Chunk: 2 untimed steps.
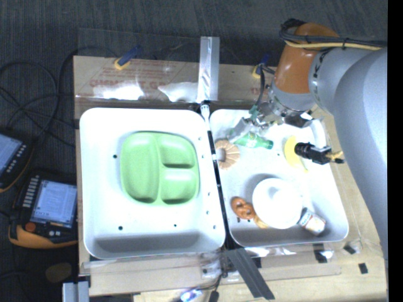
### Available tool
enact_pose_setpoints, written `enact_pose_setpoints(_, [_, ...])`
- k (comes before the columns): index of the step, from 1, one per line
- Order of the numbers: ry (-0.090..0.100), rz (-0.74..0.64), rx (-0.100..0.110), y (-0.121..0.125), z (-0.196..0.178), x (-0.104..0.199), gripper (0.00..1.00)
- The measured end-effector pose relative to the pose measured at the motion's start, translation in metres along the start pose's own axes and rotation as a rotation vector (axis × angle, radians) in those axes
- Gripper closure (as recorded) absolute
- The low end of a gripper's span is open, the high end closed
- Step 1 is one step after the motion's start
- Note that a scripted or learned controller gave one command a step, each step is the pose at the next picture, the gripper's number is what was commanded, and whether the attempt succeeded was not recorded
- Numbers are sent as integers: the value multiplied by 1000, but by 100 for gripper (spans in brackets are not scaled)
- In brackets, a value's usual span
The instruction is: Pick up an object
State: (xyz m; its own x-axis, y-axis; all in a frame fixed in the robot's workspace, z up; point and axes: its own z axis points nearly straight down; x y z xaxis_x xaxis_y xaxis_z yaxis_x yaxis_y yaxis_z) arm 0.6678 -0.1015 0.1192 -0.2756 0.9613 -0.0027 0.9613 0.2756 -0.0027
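The arm (356,99) is reaching in from the right of the frame & the gripper (259,119) is sitting at the upper-centre, over the top-left part of the right bin (330,187). It's hanging just above a teal-green item (255,142) that's lying near the bin's upper wall, approx. below the wrist. Can't tell whether the gripper is open or closed, since the wrist is blocking that part & the detail is too small. Nothing is showing as clamped or lifted, so I'm judging the pick as not done yet: the approach looks about finished, w/ the close & the lift left to do. The teal-green item looks like the likely target, being closest, but that's a guess. Other candidates in the same bin: a tan ribbed piece (225,154) lying against the left wall, a yellow piece (290,151) to the right of the teal one, a white bowl (277,201) taking up the lower middle, a small brown figure (242,207) touching the bowl's left side, & a little can (312,222) at the lower right, just beside the bowl. The left bin (101,168) is holding a green divided plate (160,167), well apart from the gripper.
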Motion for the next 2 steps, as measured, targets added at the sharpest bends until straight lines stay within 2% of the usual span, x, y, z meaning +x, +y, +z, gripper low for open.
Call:
enact_pose_setpoints(1, [-8, -82, -31, -6, 18, 5, 0])
enact_pose_setpoints(2, [-2, -85, -30, -5, 8, 7, 100])
